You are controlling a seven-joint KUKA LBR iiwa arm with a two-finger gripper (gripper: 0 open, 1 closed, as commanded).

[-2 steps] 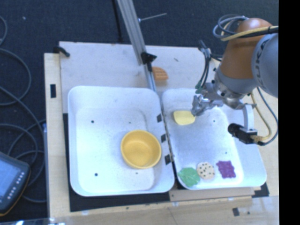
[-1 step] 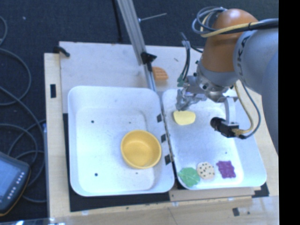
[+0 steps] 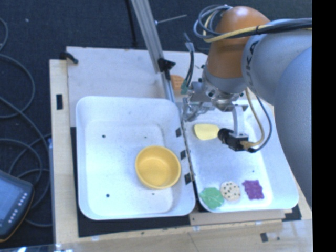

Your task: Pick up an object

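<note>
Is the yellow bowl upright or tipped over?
Upright: the yellow bowl in the left bin shows its open mouth and inside.

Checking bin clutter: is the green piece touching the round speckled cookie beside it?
Touching: the camera view shows the green piece and the speckled cookie edge to edge, with no white floor between them.

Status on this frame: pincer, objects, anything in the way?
Pincer low at right bin's far-left corner. Pale yellow piece beside it, not gripped. Three small pieces at near edge. Nothing blocking.
</note>
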